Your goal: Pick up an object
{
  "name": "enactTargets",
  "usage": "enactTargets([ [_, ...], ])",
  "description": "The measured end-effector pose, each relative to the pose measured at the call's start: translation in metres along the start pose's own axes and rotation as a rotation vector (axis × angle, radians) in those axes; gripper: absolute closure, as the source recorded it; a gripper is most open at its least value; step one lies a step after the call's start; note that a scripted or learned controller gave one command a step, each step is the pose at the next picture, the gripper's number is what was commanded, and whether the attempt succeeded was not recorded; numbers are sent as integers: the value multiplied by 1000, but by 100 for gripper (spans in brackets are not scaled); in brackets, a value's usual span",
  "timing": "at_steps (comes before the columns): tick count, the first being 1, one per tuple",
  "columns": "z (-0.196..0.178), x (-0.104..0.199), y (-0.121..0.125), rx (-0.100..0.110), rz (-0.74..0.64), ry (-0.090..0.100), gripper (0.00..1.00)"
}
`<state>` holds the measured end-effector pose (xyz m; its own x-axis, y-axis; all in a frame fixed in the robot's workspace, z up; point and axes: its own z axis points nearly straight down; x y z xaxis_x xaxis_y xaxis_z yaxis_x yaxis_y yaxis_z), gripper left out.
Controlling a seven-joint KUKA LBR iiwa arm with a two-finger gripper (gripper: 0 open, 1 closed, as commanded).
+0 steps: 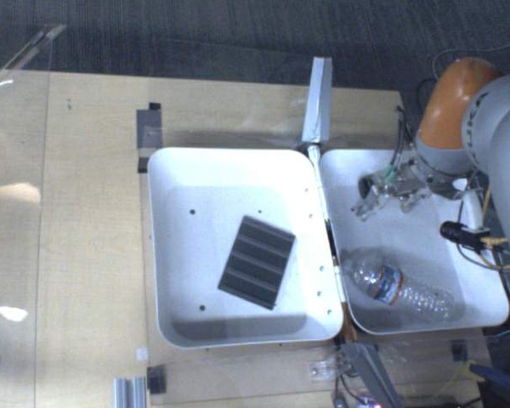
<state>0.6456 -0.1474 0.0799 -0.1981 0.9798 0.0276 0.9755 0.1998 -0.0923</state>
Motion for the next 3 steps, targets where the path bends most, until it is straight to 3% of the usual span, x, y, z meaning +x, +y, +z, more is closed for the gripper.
enactTargets([
  [1,-12,-10,-4,-2,4,-19,100],
  [2,-10,-9,-5,3,3,-15,0],
  [3,-3,-19,-13,-44,-52,-9,0],
])
